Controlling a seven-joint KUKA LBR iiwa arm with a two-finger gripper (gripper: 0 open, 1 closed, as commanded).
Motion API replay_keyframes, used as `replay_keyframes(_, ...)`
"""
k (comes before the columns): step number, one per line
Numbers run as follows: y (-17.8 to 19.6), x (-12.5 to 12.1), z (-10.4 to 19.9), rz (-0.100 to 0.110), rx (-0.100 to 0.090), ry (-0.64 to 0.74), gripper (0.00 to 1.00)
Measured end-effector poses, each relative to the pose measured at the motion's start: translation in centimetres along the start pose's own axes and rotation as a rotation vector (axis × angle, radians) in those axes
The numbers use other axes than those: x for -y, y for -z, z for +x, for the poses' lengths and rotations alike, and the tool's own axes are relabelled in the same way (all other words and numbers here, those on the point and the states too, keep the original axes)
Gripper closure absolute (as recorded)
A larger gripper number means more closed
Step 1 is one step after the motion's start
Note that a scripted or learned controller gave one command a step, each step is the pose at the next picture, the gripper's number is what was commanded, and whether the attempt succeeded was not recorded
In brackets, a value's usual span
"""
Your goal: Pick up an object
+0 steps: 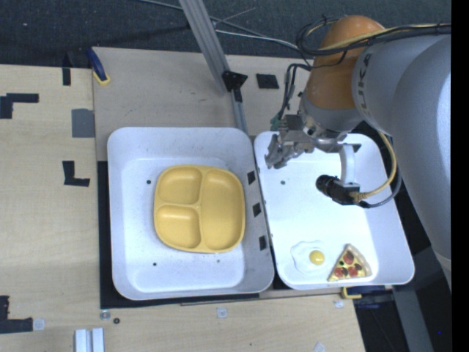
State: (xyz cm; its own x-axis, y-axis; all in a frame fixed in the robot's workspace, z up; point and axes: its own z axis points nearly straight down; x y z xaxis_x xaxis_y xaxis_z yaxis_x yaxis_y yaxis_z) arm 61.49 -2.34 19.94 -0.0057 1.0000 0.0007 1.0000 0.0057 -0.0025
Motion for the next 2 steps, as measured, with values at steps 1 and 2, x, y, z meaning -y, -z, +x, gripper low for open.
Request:
replay_keyframes(1,1.7,-0.1,5.3,-0.002,-0.001,0.001,1.0)
replay_keyframes(2,1.1,0.3,11.2,0.0,0.0,0.001,1.0)
